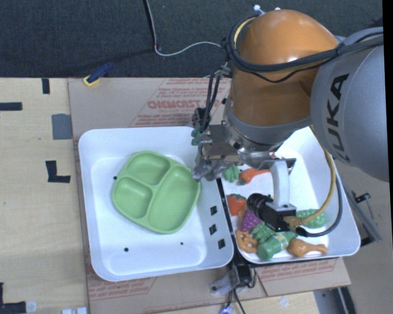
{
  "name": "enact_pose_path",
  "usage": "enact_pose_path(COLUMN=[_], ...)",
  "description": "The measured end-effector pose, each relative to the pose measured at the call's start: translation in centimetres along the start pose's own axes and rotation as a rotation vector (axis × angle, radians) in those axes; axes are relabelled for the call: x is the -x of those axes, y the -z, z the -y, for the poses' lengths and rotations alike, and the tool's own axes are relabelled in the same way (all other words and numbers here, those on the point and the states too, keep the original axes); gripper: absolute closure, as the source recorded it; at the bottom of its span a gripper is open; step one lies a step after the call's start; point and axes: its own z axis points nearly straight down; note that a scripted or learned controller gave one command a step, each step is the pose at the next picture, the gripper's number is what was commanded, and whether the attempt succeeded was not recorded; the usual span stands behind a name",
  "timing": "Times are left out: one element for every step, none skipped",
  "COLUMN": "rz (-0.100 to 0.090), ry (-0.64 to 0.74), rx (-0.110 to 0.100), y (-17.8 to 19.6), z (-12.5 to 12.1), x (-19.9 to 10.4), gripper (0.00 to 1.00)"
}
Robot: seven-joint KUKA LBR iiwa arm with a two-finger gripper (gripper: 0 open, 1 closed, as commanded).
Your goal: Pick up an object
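The hand (213, 160) hangs low over the inner edge of the right bin (346, 241), close to the wall that divides the two bins, and the arm's bulky orange-and-grey wrist (277, 71) covers most of it from above, so whether it is apart or together cannot be told, and nothing can be seen held in it. Just beside the hand, toward the right, lies an orange carrot-like toy (252, 175) with a bit of green at its end. Below that, a heap of small toy foods fills the near part of the right bin: a red-orange piece (237, 203), a bunch of purple grapes (250, 220), a green vegetable piece (270, 245), a tan drumstick-shaped piece (304, 248) and a green-and-yellow piece (311, 216) near the bin's right side. A black cable fitting (267, 210) and a white bracket (281, 185) from the arm hang over this heap. In the left bin (94, 190) a green divided plate (156, 190) with three compartments rests flat, its right rim near the dividing wall and close to the hand. Both bins sit on a sheet of cardboard (116, 98) on the wooden desk (30, 212).
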Motion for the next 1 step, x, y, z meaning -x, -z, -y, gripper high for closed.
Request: enact_pose_path(rz=[0.004], ry=[-0.010], rx=[0.003], y=[10.96], z=[-0.22], x=[4.93], gripper=[1.00])
